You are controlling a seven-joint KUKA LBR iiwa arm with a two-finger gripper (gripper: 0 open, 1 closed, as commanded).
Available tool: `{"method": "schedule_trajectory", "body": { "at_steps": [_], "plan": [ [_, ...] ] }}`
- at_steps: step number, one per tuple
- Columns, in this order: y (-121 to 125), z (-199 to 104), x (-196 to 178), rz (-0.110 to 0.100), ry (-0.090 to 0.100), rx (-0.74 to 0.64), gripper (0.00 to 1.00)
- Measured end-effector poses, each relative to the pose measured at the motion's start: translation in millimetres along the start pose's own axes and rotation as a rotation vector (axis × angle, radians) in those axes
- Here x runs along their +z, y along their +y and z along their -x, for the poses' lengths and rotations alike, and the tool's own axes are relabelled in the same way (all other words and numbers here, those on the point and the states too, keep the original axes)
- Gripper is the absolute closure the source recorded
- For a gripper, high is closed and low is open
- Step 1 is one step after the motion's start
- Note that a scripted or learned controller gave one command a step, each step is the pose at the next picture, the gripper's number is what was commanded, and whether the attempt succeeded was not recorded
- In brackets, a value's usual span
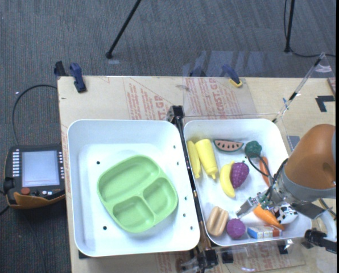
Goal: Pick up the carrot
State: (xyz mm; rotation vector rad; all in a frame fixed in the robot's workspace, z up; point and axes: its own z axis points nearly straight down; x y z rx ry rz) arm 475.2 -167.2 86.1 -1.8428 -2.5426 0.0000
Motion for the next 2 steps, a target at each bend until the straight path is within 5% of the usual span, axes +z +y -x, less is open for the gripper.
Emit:
{"method": "schedule_trajectory", "body": {
  "at_steps": [1, 2],
  "plan": [
    [-1.2, 1.4, -8.9, 0.001, 0.001, 0.013, 1.0],
    [23.8, -61.8, -134.1, 0.006, 0.001, 0.205, 1.0]
  ]
}}
